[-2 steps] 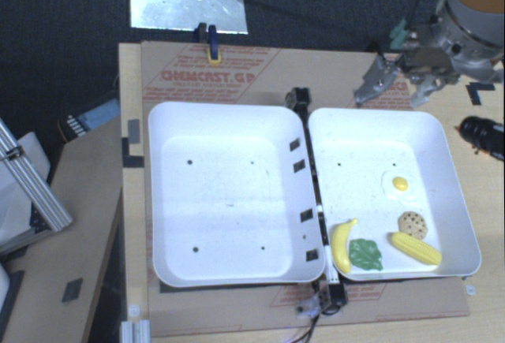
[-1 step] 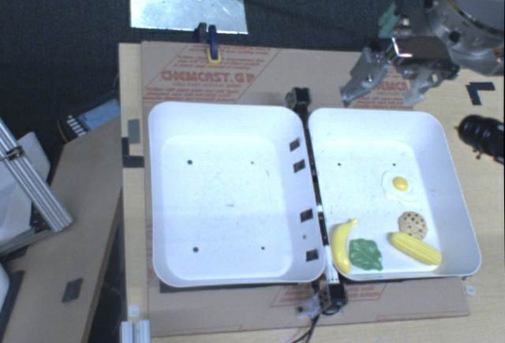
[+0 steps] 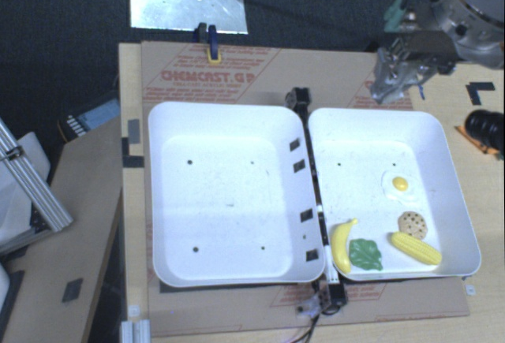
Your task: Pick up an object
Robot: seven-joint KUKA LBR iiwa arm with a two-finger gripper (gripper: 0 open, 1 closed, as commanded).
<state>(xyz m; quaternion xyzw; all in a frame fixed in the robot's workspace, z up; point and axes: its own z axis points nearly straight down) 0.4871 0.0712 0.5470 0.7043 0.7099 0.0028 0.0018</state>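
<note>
From above, the bench (image 3: 237, 69) carries two shallow white bins side by side. The right bin (image 3: 442, 152) holds all the loose items, gathered toward its near edge and near right corner: a toy fried egg (image 3: 399, 184) lies toward the right wall about midway along it, a round cookie (image 3: 412, 224) sits just nearer than the egg, and a yellow corn cob (image 3: 416, 248) lies at a slant just beside the cookie, close to the near right corner. A banana (image 3: 342, 246) curves along the bin's left wall at the near edge, with a green leafy piece (image 3: 365, 255) touching its right side. The left bin (image 3: 170, 176) shows its bare white floor. The gripper (image 3: 392, 87) hangs above the bench just beyond the right bin's far edge, well apart from every item; its fingers are blurred, so whether they are spread or closed cannot be told, and nothing is seen between them.
</note>
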